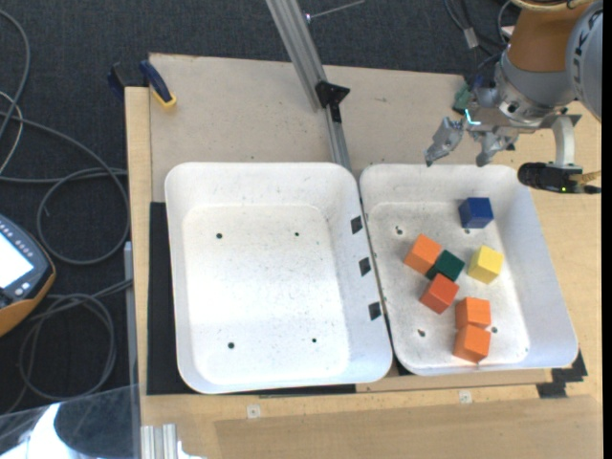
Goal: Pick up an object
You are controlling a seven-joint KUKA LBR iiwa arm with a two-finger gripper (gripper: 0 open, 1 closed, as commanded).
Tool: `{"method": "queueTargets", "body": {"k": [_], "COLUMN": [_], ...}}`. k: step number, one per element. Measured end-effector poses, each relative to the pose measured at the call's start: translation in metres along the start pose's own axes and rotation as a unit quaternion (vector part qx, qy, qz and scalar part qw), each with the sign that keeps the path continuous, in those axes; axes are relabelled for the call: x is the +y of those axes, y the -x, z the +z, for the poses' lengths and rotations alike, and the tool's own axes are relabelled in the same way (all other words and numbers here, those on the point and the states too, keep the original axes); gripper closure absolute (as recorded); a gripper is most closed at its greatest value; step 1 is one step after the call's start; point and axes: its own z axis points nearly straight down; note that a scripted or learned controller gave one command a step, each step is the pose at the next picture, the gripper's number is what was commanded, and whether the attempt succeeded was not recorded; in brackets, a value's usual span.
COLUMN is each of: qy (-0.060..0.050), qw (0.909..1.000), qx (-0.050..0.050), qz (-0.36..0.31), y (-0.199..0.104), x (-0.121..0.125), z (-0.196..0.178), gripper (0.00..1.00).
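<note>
In the right bin (pixel 540 256) lie several small blocks: a blue cube (pixel 475 211), a yellow cube (pixel 485 264), an orange block (pixel 423 254), a dark green cube (pixel 448 265), a red-orange cube (pixel 439 294) and two orange cubes (pixel 471 328) near the front. My gripper (pixel 466 148) hangs above the back rim of the right bin, behind the blue cube. Its fingers (pixel 443 146) are spread apart with nothing between them.
The left bin (pixel 186 199) stands beside the right one. A slanted metal rail (pixel 308 60) crosses the bench behind the bins. A blue and yellow tool (pixel 158 84) lies at the bench's back left corner. Cables trail on the floor at left.
</note>
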Motion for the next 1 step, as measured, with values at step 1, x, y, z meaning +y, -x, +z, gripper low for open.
{"method": "queueTargets", "body": {"k": [1], "qy": [0.003], "qw": [1.0000], "qx": [-0.001], "qz": [-0.001], "y": [0.0004], "x": [0.0008], "z": [-0.0039], "gripper": [0.00]}}
